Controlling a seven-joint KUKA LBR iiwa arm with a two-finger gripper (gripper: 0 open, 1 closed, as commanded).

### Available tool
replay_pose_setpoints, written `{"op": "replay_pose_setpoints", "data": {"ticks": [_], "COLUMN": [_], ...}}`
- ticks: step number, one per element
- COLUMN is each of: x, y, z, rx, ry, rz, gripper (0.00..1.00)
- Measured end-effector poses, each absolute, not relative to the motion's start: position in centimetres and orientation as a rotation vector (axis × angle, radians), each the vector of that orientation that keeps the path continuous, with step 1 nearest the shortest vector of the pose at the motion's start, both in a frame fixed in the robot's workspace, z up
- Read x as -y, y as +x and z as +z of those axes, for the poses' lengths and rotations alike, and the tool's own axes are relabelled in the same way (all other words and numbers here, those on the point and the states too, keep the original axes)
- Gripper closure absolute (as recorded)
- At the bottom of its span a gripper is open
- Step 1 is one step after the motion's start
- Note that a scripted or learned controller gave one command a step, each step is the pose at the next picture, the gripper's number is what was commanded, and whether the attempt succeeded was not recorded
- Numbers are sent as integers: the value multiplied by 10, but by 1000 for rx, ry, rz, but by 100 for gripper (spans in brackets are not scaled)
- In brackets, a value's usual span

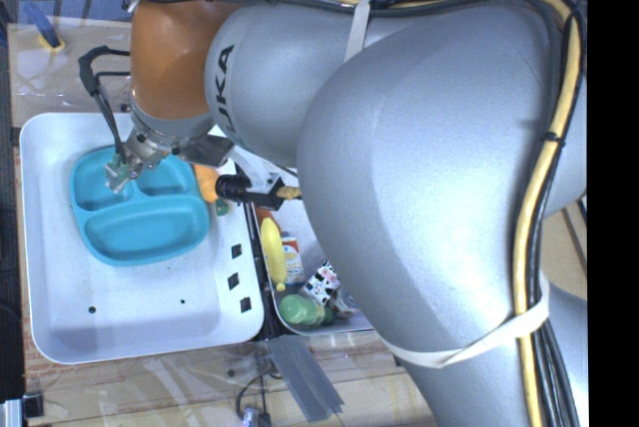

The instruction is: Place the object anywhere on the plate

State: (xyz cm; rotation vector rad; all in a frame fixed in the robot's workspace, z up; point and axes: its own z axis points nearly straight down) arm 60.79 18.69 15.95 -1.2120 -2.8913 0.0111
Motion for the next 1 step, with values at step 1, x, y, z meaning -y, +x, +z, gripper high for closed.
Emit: {"op": "replay_pose_setpoints", "data": {"ticks": [1], "x": [-202], "y": [627], "z": [153], "rx": [2840], "ry": [-1334], "rz": [8], "gripper": [100]}}
